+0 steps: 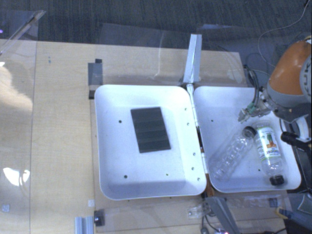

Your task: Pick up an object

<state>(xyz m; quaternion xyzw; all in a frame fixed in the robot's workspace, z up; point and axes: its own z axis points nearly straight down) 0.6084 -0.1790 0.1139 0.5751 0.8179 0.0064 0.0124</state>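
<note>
1. while the arm enters at the frame's right, its gripper hangs over the right bin; whether it is apart or together, i cannot tell.
2. two clear bottles lie in that bin, lower right.
3. a dark slab lies in the left bin.

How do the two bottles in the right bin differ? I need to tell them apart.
The labelled bottle wears a white label with orange print; the bare bottle is plain clear plastic. The labelled bottle lies nearly straight up the view, cap nearest; the bare bottle lies diagonally, cap farthest. Both are clear, black-capped and lying flat.
</note>
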